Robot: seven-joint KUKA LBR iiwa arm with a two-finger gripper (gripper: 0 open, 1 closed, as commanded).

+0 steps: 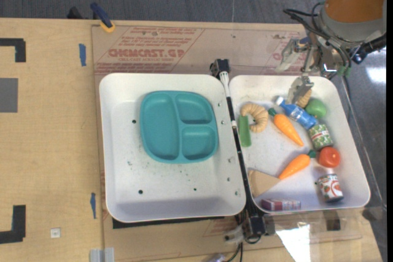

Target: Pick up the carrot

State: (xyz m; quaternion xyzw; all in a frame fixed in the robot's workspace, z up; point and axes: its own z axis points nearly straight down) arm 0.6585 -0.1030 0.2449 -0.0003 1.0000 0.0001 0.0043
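— Where's the arm now?

— Over the back corner of the right bin point(356, 150). The end effector point(301, 92) hangs just above the blue bottle point(297, 113) and beside the green ball point(317, 108). From here I can't tell how it's set, and nothing looks carried.

— And the carrot?

— There are two. One carrot point(288, 128) lies mid-bin, near the croissant point(256, 115), its top touching the bottle. The lower carrot point(295, 165) sits toward the front, by the tomato point(329, 157).

— So which step is this?

— The approach, I'd say; no pick made yet. The nearer carrot is only just in front of the tool.

— What does the next move need?

— A small shift forward and a drop across the carrot's body, clear of the bottle, or it may catch that instead. The teal plate point(179, 126) in the left bin point(116, 150) isn't involved.
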